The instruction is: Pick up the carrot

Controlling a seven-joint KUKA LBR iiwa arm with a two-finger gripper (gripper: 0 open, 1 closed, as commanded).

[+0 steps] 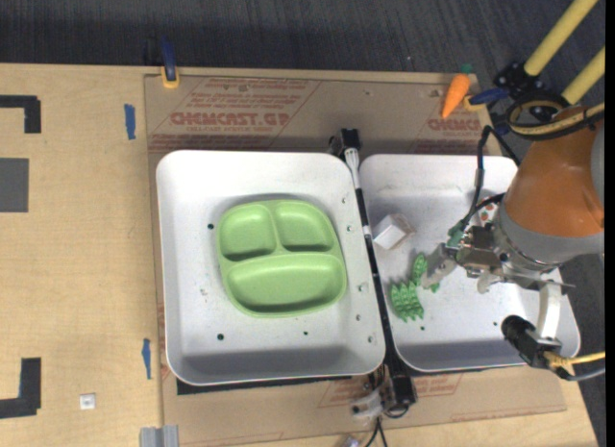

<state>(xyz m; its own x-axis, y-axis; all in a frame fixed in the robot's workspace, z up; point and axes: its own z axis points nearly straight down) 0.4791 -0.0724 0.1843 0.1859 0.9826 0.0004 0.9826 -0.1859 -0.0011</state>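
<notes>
We see the carrot (455,95) lying on the bench (86,243), outside the bins, just past the far edge of the right bin (432,181). Its long side slants, with the green top up at the far right and the orange tip pointing near and left. The jaws (444,260) hang over the right bin, well apart from the carrot. We cannot tell if they are open. A green tray (281,257) sits in the left bin (183,243).
</notes>
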